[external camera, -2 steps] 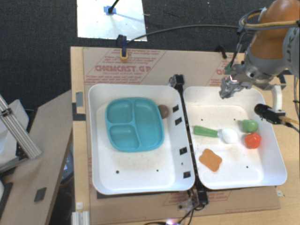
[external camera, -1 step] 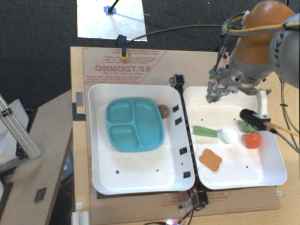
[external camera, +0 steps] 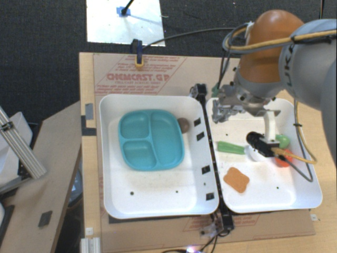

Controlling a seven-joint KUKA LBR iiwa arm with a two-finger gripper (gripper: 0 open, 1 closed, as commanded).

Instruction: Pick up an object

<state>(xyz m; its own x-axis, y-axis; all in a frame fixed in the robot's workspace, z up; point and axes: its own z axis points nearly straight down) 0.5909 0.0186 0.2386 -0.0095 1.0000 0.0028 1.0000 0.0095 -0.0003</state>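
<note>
The claw (external camera: 221,114) hangs over the far left corner of the right bin (external camera: 303,194); from this slant I cannot tell whether it is apart or together. The likeliest pick is the green stick (external camera: 230,147), which lies flat on the bin floor just nearward of the claw, its long axis running left to right across the bin. An orange piece (external camera: 236,179) lies nearer the front rim.

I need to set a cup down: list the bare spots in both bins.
Left bin: the front strip below the teal plate. Right bin: the front corner right of the orange piece. Crowded: right bin's middle, around the green stick and the tool.
</note>
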